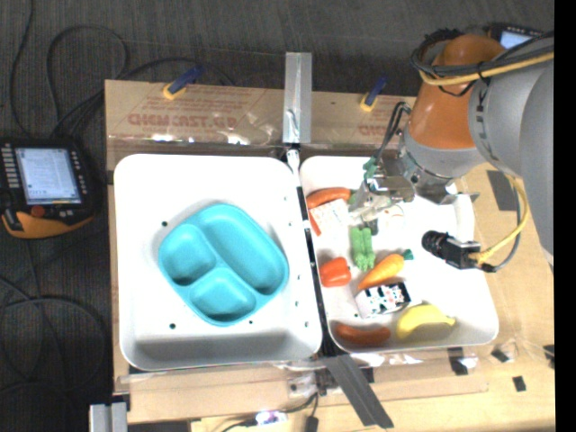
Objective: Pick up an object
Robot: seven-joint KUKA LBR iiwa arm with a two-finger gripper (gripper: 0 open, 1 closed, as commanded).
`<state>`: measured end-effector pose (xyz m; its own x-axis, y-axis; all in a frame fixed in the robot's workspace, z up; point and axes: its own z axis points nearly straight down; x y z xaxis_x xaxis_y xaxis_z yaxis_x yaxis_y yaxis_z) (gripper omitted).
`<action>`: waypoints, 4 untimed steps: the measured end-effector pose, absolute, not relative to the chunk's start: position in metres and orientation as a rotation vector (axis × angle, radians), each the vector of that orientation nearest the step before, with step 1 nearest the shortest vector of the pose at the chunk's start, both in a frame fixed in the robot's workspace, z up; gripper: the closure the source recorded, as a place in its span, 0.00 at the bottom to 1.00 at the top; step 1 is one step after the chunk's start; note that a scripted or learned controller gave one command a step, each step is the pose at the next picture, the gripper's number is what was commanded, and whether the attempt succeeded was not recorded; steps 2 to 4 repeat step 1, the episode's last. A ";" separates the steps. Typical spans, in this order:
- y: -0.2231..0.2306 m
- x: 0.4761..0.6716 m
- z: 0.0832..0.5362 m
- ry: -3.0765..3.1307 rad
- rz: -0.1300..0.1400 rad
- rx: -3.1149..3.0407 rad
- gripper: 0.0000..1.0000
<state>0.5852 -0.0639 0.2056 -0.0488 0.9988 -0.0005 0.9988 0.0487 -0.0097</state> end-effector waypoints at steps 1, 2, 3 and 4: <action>-0.091 0.553 0.222 -2.324 0.014 -2.104 1.00; -0.091 0.553 0.222 -2.324 0.014 -2.104 1.00; -0.091 0.553 0.222 -2.324 0.014 -2.104 1.00; -0.091 0.553 0.222 -2.324 0.014 -2.104 1.00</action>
